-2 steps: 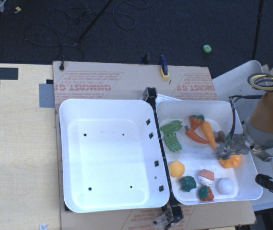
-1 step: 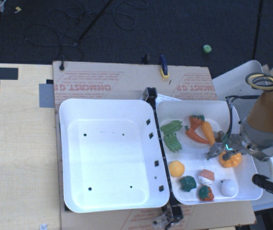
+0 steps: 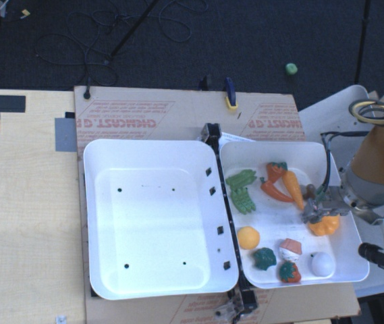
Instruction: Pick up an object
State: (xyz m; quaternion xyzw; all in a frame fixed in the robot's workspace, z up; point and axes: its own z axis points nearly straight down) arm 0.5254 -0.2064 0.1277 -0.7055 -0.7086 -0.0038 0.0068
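- The arm (image 3: 374, 160) comes in from 3 o'clock and hangs over the right bin (image 3: 343, 272).
- The gripper (image 3: 316, 211) is low in that bin, on its 3 o'clock side.
- I cannot tell if the gripper is open or closed. It is small and dark here, and no toy can be seen held in it.
- The nearest toy is the yellow-orange pepper (image 3: 324, 226). It lies right by the gripper, toward 5 o'clock, and looks like it touches it.
- The pepper is round and lumpy, so it has no long side to line up with.
- The carrot (image 3: 293, 189) is next nearest. It lies toward 10 o'clock from the gripper, just beside it.
- The carrot is long. It runs from 11 o'clock, at its green top, down to 5 o'clock.
- A red pepper (image 3: 276, 193) lies along the carrot's far side, touching it.
- The green beans (image 3: 241, 189) are well apart, toward 9 o'clock.
- The orange ball (image 3: 248, 237), the broccoli (image 3: 264, 258), the strawberry (image 3: 288, 271) and the white ball (image 3: 322, 264) sit near the bin's 6 o'clock edge.
- I think the yellow-orange pepper is the best one to try, since it needs only a tiny move.
- There is just one arm, so it does the job.
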